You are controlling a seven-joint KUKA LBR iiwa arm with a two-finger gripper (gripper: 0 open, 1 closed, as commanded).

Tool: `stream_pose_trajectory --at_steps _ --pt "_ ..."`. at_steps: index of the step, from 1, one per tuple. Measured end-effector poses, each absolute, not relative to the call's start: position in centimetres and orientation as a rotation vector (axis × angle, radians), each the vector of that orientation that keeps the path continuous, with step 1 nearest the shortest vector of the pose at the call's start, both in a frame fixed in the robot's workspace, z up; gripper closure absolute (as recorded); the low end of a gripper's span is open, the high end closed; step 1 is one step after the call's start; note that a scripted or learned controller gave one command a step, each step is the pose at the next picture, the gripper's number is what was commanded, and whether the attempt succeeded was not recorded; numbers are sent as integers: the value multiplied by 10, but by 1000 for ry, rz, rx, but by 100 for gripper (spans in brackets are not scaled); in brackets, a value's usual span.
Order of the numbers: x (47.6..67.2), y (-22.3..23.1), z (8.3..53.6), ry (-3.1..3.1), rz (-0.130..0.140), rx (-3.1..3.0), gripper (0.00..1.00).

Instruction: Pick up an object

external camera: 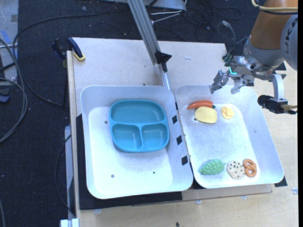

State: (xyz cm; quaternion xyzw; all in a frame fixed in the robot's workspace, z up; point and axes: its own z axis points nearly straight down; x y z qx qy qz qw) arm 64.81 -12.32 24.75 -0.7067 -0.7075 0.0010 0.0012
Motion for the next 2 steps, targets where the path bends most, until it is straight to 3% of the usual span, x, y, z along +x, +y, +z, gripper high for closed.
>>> stream_pose_trajectory --at_steps 1,2 --pt "649 -123 249 -2223 0 -2220 0" --pt "650 -121 206 -2221 5 -2219 0"
